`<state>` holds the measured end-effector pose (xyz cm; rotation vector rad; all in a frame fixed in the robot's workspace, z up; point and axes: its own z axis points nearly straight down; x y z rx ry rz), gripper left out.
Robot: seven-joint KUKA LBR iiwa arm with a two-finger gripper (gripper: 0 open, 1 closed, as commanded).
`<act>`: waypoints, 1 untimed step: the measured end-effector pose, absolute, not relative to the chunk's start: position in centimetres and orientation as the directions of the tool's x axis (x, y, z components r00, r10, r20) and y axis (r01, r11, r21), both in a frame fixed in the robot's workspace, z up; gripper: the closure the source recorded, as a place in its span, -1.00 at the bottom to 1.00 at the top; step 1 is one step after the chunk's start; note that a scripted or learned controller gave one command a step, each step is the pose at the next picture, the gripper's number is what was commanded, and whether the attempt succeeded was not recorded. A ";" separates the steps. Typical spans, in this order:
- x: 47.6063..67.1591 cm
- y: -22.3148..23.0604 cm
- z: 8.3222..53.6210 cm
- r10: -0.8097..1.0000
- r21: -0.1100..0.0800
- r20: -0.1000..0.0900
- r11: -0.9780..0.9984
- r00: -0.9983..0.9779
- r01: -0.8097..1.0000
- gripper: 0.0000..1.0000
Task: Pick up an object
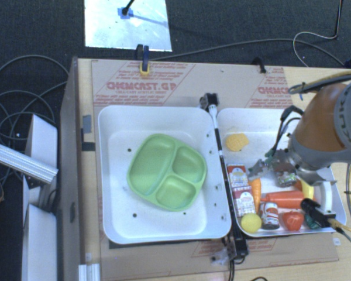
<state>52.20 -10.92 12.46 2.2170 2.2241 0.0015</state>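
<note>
The bench carried two shallow white bins side by side on a sheet of cardboard [181, 84] printed with red lettering. The left bin [114, 174] held a green divided plate [167, 171] with three compartments, lying flat near the bin's middle and turned at a slight angle. The right bin [245, 119] held the loose items, most of them crowded toward its near end. A yellow-orange flat piece [237, 141] lay apart from the rest in the far half of that bin. Nearer the camera, a red and white carton [241, 192] lay along the bin's left wall, with a small carrot [255, 190] just beside it. A larger orange carrot-like piece [286, 199] lay crosswise to the right of the small one. Below these sat a yellow ball-like fruit [251, 222], a small dark bottle with a red label [271, 213] and a red tomato-like item [292, 219], all close together near the front wall. The arm [324, 124] reached in from the right, its orange band above the right bin. The gripper [275, 167] hung low over the right bin, just above the carrots; whether its claw was spread or pressed together could not be told, and nothing was visibly pinched in it. A yellow and black clamp [144, 60] sat at the cardboard's far edge.
</note>
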 end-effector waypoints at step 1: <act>48.9 -9.4 10.9 1.000 0.001 0.000 0.002 -0.002 1.000 -1.00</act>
